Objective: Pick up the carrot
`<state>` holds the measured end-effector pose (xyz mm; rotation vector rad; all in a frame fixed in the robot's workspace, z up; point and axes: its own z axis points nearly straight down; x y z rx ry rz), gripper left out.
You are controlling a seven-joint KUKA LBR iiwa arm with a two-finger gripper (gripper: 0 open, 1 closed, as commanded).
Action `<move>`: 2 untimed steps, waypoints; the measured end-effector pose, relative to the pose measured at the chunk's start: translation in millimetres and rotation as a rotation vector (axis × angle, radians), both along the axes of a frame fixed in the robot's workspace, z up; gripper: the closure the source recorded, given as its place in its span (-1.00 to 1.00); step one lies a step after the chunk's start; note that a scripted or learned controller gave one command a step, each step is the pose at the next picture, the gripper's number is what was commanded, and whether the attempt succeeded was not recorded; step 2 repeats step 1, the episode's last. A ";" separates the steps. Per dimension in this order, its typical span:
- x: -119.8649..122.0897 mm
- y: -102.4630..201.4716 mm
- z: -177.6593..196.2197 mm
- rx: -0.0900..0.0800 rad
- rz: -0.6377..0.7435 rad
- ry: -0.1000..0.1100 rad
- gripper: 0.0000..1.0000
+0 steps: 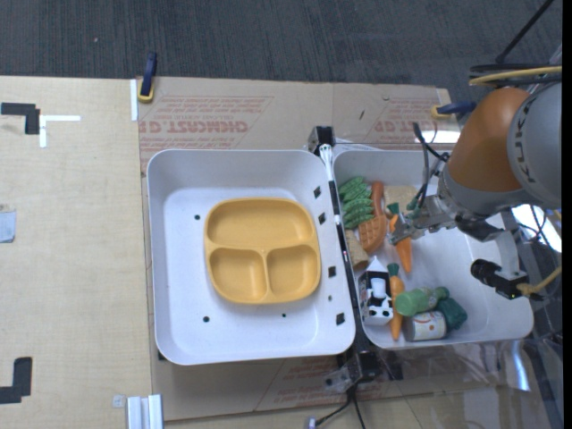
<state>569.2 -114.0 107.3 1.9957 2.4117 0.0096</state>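
An orange carrot lies in the right bin, thick end up and tip pointing toward the front. My gripper hangs right over that thick end, touching or nearly touching it. The wrist hides where the two meet. A second, smaller carrot lies by the bin's front left, beside a black-and-white cow toy.
The right bin also holds green pea pods, a reddish sausage, a waffle-like piece, a green vegetable and a small can. A yellow divided plate sits in the left bin.
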 end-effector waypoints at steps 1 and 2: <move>-49.2 73.5 103.3 0.002 -0.201 0.013 1.00; -49.2 73.5 103.3 0.002 -0.201 0.013 1.00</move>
